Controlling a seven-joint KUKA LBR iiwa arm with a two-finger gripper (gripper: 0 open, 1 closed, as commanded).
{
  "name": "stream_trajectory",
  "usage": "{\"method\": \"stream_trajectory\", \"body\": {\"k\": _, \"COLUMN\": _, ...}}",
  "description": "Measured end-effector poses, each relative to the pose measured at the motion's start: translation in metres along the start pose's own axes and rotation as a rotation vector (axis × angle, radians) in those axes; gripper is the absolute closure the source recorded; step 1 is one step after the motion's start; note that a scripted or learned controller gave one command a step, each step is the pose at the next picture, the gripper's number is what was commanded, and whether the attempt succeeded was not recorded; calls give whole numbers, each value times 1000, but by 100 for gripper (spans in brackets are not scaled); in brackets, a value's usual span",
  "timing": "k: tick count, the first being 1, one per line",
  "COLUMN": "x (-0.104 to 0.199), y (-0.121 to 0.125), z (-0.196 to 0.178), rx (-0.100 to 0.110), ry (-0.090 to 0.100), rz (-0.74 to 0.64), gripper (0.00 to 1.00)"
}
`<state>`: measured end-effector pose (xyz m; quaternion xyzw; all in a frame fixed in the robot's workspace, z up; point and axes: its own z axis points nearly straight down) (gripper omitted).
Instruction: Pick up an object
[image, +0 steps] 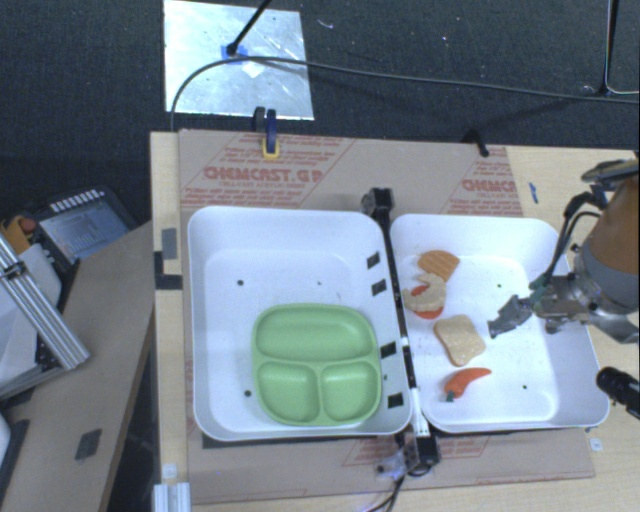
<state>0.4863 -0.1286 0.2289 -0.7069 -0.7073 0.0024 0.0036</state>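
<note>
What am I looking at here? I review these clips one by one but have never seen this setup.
One camera fixed above a bench looks down at a slant. The grey machine at the right is a robot arm with an orange band; its claw hangs over the right bin. That bin holds toy food: a bread slice, an orange pepper, a tan piece and a red-and-white piece. The left bin holds a green divided plate. I see nothing in the claw.

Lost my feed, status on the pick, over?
Hand low in right bin, nothing visibly held. Bread slice just beside it, untouched. Path clear.
</note>
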Motion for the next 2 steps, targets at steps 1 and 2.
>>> {"method": "stream_trajectory", "body": {"k": 1, "x": 0, "y": 2, "z": -5, "rx": -10, "ry": -2, "rz": -3, "gripper": 0}}
{"method": "stream_trajectory", "body": {"k": 2, "x": 1, "y": 2, "z": 37, "rx": -6, "ry": -1, "rz": -1, "gripper": 0}}
